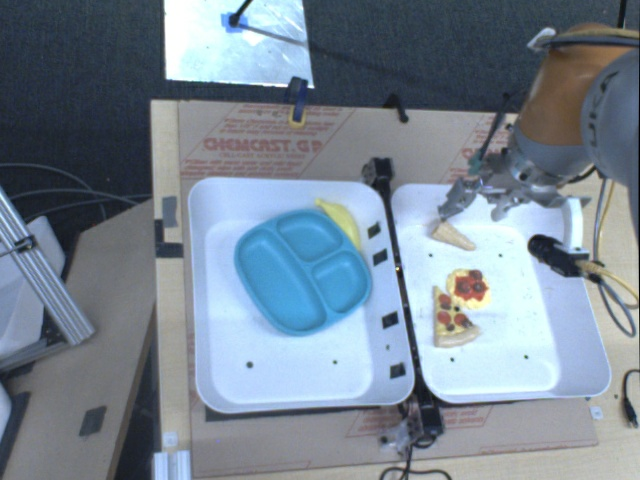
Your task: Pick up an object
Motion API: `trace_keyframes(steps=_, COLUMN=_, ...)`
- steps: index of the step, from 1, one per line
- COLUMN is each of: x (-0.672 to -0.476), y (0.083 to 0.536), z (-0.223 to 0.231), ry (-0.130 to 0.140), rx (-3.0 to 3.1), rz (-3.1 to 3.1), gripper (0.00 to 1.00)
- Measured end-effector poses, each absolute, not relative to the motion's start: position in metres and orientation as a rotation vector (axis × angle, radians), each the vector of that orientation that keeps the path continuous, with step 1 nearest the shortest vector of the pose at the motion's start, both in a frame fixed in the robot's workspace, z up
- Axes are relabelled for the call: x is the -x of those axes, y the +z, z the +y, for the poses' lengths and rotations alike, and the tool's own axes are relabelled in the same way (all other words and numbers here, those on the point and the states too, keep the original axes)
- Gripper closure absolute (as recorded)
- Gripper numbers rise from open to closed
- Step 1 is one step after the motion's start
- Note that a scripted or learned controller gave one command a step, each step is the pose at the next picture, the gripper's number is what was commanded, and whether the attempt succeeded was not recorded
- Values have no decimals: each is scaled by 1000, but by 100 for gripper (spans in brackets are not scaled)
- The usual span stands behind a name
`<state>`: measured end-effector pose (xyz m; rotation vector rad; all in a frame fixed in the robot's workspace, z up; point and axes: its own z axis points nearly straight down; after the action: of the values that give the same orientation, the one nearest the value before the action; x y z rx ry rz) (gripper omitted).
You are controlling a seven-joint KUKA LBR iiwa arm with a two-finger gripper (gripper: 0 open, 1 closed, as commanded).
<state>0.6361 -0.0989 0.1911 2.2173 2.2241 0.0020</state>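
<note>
We're looking at a robotics lab or test cell, not a home or shop. Evidence: grey KUKA arm (585,88) w/ orange band reaching in over a bench; two shallow white bins (230,368) side by side on a brown board (260,143) printed "CHEMCAST GP". Alu extrusion frame (35,268) at left, loose cables (60,193) near it, dark carpet-like floor (80,68), a shiny sheet (240,28) taped down beyond the bench. Contents are toy props: blue divided plate (300,273), plastic pizza slices (455,318).
</note>
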Motion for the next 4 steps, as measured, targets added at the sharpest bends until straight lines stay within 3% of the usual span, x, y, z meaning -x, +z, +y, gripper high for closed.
trace_keyframes(steps=1, x=-671, y=229, z=-52, ry=9, rx=-2208, rz=2228, gripper=0)
trace_keyframes(steps=2, x=-668, y=186, z=71, ry=5, rx=-2208, rz=2239, gripper=0)
trace_keyframes(steps=3, x=-670, y=199, z=63, ry=8, rx=-2214, rz=2225, gripper=100)
trace_keyframes(steps=4, x=-668, y=173, z=114, ry=3, rx=-2213, rz=2230, gripper=100)
